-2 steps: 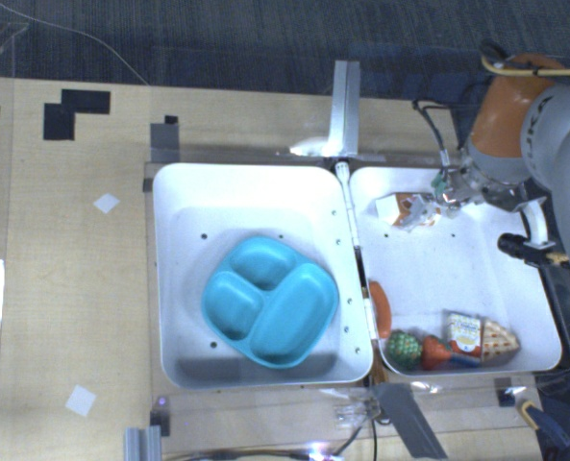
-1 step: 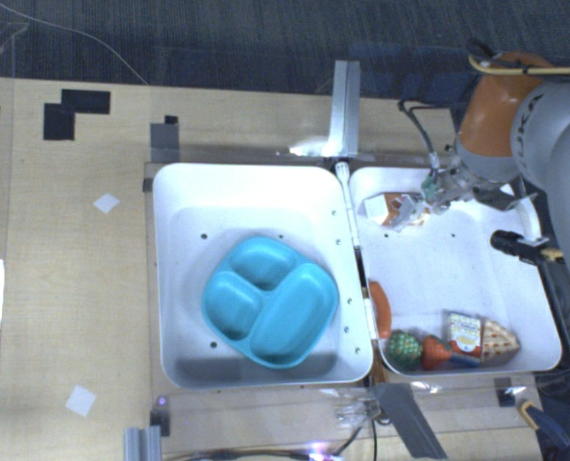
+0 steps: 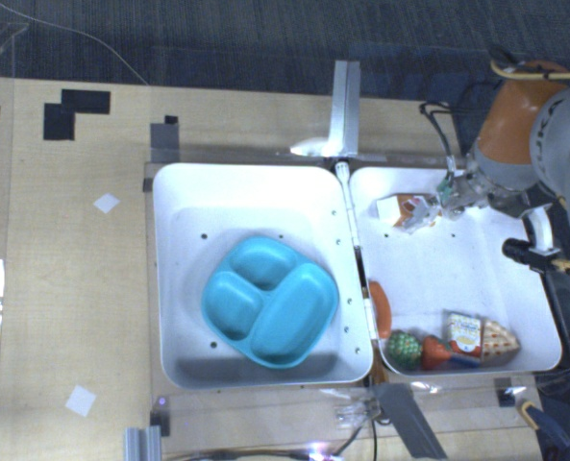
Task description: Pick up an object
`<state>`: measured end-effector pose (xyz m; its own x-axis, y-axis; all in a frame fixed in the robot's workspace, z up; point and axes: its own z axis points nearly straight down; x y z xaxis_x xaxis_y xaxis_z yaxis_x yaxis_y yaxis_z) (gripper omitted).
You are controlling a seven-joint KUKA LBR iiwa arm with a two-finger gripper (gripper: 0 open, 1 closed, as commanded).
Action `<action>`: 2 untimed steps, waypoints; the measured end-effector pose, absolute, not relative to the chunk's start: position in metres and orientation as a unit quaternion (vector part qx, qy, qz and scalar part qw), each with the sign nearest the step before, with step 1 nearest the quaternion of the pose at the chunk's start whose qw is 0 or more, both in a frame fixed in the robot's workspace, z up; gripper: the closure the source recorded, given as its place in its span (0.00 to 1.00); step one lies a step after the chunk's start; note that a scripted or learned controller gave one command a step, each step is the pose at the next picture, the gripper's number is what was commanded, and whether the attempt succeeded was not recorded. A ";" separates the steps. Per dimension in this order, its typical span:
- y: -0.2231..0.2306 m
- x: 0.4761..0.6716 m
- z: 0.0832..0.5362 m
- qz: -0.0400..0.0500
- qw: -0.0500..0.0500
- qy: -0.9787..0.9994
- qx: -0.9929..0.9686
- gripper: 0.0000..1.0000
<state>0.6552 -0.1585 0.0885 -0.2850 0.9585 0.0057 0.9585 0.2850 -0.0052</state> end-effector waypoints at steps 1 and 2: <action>-0.162 0.668 0.091 0.002 0.005 -0.856 -0.518 0.00; -0.160 0.668 0.103 0.003 0.009 -0.857 -0.515 1.00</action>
